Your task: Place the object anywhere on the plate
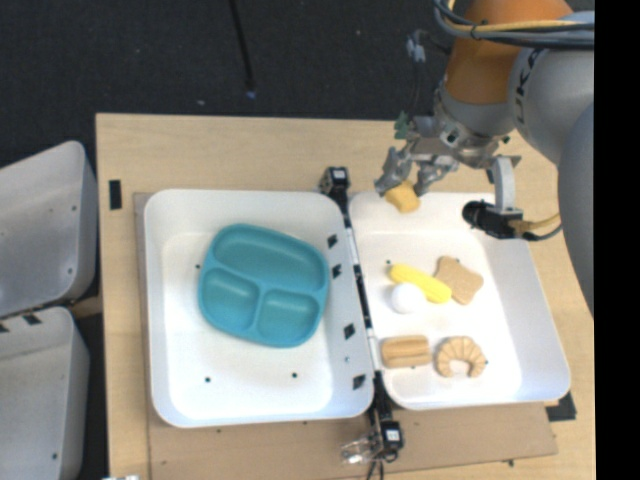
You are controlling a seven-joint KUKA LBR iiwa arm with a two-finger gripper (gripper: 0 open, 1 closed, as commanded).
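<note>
Gripper (407,183): upper right, fingers apart around yellow chunk (404,199), over right bin (520,268) top-left corner.
Plate (263,284): teal, 3 compartments, seen in left bin (170,368).

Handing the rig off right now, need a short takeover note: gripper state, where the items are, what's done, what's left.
Gripper: at the far corner of the right bin, fingers spread, a small yellow-orange piece at their tips; a firm hold cannot be confirmed.
Blue divided plate: in the left bin, nothing on it.
Also in the right bin: banana, white egg, toast slice, bread roll, croissant.
Done: nothing placed yet.
Left: secure an object, carry it across, set it on the plate.
</note>
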